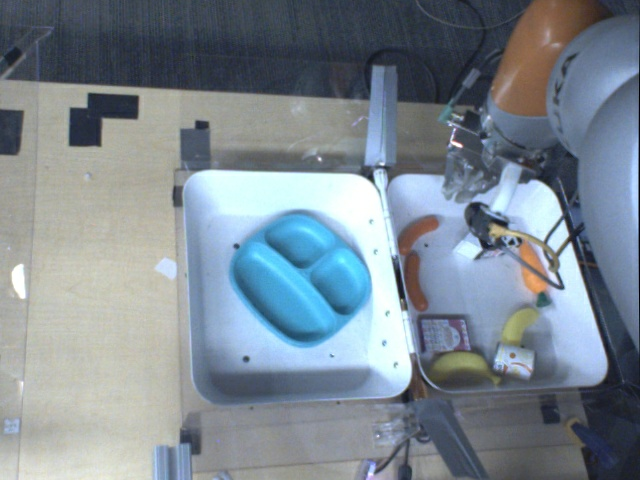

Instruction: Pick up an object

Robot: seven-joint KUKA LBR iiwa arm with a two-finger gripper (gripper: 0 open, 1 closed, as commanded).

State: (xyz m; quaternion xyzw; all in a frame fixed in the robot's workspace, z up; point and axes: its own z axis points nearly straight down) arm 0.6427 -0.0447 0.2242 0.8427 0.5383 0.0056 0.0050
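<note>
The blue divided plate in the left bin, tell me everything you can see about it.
The blue divided plate is a rounded, glossy tray that looks like plastic, moulded in one piece with raised ridges splitting it into three compartments: one long one and two smaller ones. It lies flat and right side up, turned at a diagonal, near the middle of the left white bin. It rests on the bin floor, apart from the walls, with nothing in it or touching it.

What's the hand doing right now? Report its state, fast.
Hand: above the far end of the right bin, nothing visibly between its fingers; open or shut cannot be told.
</note>
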